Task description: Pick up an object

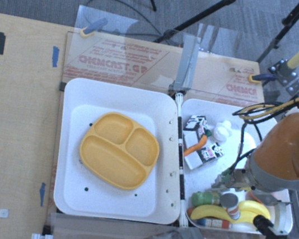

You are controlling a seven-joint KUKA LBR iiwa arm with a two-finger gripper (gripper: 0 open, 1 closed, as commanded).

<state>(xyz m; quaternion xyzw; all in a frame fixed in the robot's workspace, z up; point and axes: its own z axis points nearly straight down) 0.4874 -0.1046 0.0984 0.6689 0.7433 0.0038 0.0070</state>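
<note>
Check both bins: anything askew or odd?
Nothing is spilled or damaged. The yellow divided plate sits rotated in the left bin. The right bin holds a loose jumble, including a banana.

yellow banana (219,212), orange-yellow tray (119,149)

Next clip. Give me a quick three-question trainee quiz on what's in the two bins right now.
1. True or false: the yellow divided plate lies in the left bin.
2. Which bin holds the banana? A) left B) right
3. Fill in: the plate has ___ compartments.

Key: 1 true. 2 B; it lies near the right bin's front edge, beside a green object, with the gripper low over that pile. 3 three.
</note>
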